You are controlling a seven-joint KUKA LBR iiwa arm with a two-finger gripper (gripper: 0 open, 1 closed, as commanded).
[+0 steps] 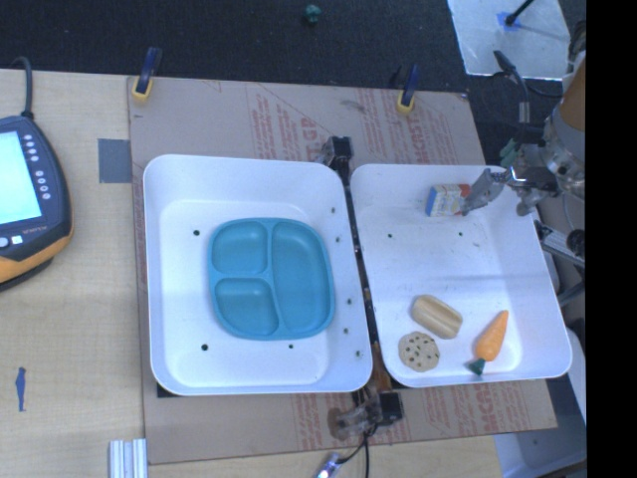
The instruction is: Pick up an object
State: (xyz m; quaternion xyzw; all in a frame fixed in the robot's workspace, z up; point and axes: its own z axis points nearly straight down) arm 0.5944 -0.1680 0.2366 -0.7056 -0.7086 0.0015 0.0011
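Overhead, the metal tool (pixel 495 182), finger state unclear, nears a small boxy carton (pixel 447 200).

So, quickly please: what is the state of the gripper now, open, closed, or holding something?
Gripper: cannot be told; it sits over the right bin, beside the small box.

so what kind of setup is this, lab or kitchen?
Most likely a robot lab bench, not a kitchen: two white bins clamped onto a cardboard sheet, a teach pendant at the left, and toy food such as a carrot and cookie.
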